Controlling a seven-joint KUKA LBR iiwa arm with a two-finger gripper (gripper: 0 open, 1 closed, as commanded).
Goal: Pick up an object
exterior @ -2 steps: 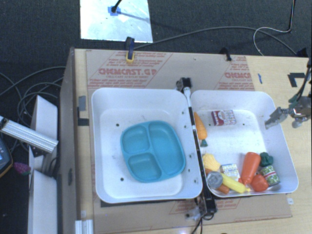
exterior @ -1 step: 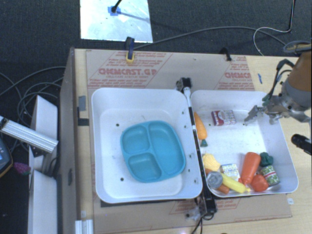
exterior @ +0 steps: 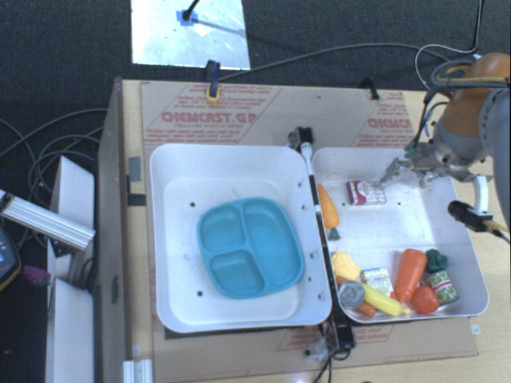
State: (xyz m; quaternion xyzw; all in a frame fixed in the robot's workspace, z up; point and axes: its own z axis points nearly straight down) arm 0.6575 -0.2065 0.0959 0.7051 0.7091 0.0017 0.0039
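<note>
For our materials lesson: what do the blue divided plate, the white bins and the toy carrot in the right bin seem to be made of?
Blue divided plate: likely moulded plastic, smooth, uniform colour, soft sheen.
White bins: probably thin formed plastic, matte white, with rounded corners and rolled rims.
Toy carrot: seemingly plastic, evenly orange and smooth; too small to be certain.

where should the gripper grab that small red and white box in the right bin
Probably across the short sides of the small red and white box, coming straight down. It lies flat on the right white bin's floor, long side running left-right, with bare floor all round. The orange carrot to its left stands apart. The gripper hovers by its upper right corner.
</note>
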